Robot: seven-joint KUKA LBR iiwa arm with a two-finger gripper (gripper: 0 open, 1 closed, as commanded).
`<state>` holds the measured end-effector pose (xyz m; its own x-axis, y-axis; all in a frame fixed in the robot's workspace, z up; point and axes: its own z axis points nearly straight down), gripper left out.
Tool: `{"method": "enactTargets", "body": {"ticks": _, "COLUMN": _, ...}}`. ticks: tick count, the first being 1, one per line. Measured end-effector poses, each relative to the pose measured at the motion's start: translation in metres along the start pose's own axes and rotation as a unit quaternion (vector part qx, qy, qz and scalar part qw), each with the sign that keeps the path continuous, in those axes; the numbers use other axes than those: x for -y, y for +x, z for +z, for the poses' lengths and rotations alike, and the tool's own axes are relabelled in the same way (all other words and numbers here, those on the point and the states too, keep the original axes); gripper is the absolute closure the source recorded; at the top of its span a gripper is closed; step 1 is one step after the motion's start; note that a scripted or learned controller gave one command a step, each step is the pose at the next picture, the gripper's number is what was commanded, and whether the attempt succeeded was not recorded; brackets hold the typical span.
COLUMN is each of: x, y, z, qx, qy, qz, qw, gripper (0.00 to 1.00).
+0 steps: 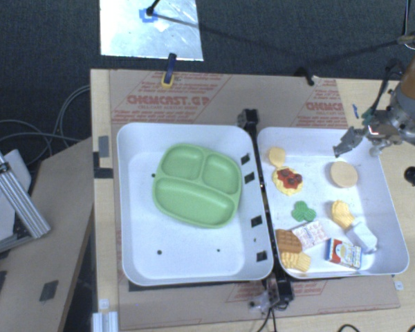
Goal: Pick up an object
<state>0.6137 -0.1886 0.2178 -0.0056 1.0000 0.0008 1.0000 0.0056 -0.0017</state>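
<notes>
Reading "CHEMCAST GP" on board; tool above right bin, grip unclear.

A: What lies in the right bin?

B: A round tan disc flat near the far side, a small yellow piece, a yellow round with red topping, a green leafy piece.

A: And nearer?

B: A yellow lump, two waffles, a white packet, a small carton, all lying apart.
</notes>
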Motion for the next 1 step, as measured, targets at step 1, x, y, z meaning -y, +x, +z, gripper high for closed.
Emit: {"method": "enactTargets", "body": {"ticks": 1, "x": -0.0096, "y": -0.0014, "z": 0.0485, "qx": 0.0, "qy": 0.0, "qz": 0.0, "qw": 1.0, "gripper": 0.0}}
